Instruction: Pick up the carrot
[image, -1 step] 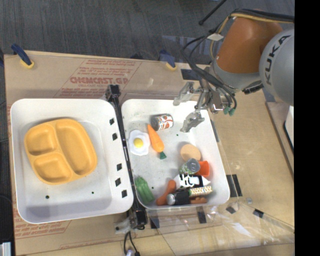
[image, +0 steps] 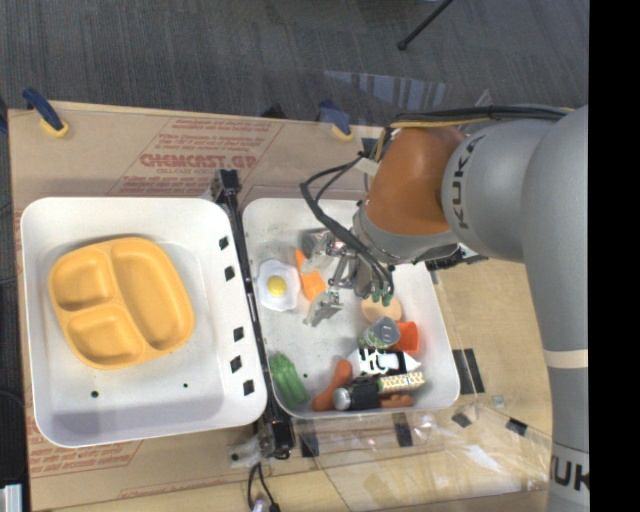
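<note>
- I see the bench (image: 150, 150) covered in brown printed cardboard
- Two white bins lie on it side by side: left bin (image: 40, 330), right bin (image: 262, 225)
- Blue clamps (image: 45, 110) grip its far edge

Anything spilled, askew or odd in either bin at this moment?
Nothing looks spilled or broken. The right bin holds a crowded jumble of toy food, with the fried egg lying apart. The yellow divided tray sits slightly askew in the left bin.

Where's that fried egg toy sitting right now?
The fried egg lies in the right bin, near its left wall, just left of a small orange piece and the gripper.
</note>
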